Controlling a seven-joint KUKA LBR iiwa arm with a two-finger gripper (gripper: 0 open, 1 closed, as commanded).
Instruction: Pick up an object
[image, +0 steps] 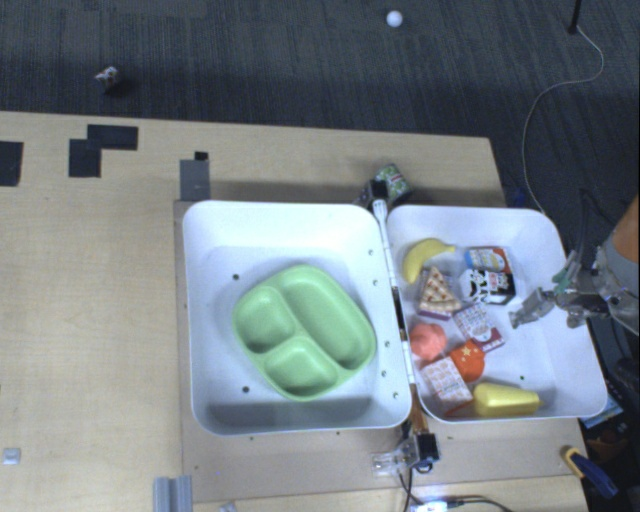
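Toy foods crowd the left half of the right bin (560, 235): a banana (424, 255) at the far end, a pizza wedge (436, 290) and a black-and-white carton (488, 275) just beyond the middle, then a pink ball (428, 342), an orange piece (466, 358), small printed packets (445, 380) and a yellow block (505, 400) at the near wall. Over the bin's right side hangs the gripper (545, 300), apart from the pile with nothing between its fingers; whether they are spread or closed I cannot tell. A green divided plate (303, 328) lies in the left bin (215, 260).
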